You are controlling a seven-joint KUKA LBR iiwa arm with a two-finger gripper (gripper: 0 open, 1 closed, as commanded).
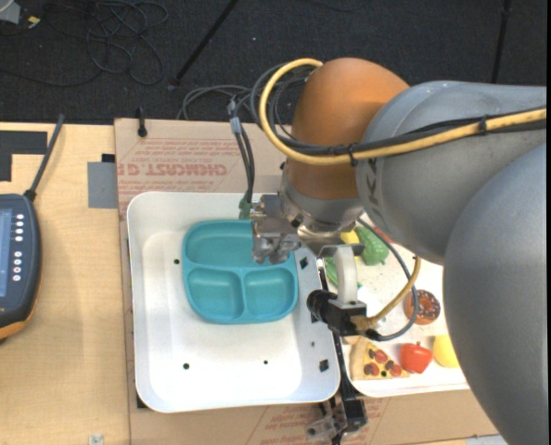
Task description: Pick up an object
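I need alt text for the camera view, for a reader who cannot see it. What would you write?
A grey robot arm with an orange band reaches in from the right, its gripper low over the right rim of a teal divided tray that lies in the left white bin. The right white bin holds small colourful toy foods, partly hidden by the arm.

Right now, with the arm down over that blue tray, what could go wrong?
The tool sits at the blue divided tray's right rim; a pinch on that thin edge might slip. The tray could slide or tip in the left white bin. Loose cables hang near the toy food and might snag.
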